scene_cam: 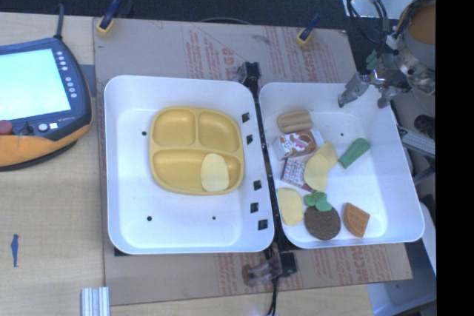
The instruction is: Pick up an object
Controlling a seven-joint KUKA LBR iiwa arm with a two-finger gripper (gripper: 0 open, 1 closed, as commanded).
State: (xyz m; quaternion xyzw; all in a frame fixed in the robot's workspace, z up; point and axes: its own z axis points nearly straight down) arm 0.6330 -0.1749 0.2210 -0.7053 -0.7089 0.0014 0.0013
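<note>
Open gripper (365,94) poised over the far right corner of the right bin (392,229), holding nothing.

Nearest the viewer, well below and left of the gripper, lie a brown wedge (356,219), a dark round cookie (323,223) topped by a green leaf (318,200), and a yellow piece (290,206). Closer to the gripper are a yellow chip (320,166), two wrapped packets (295,158) and a green block (354,152). A small bread roll (295,120) lies just to its left. Far left, the other bin (126,159) carries a yellow divided plate (178,133) with a pale slice (215,172).

Two white bins (126,159), one yellow tray (174,131), about nine food toys (323,222).
</note>
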